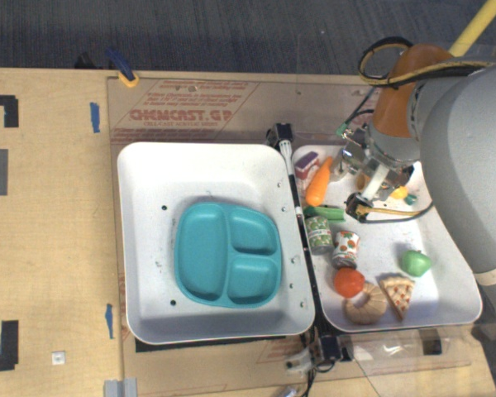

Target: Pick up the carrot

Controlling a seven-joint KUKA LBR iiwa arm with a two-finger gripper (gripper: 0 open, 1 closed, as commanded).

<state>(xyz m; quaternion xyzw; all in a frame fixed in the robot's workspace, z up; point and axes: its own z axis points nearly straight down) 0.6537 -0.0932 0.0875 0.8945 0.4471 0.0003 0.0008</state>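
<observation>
Bench holds two white bins; carrot lies far-left in right bin, just left of gripper. Finger state: can't tell. Carrot looks rigid, light, smooth; grasp across mid-body.

You saw two white bins side by side. The left bin held a teal divided tray. In the right bin the carrot lay tilted near the far left corner, just beside the dividing rim. The gripper hung close to its right, apart from it, with nothing visibly between its fingers. Below the carrot sat a green can, another small can, a tomato, a pizza slice and a green fruit.
</observation>
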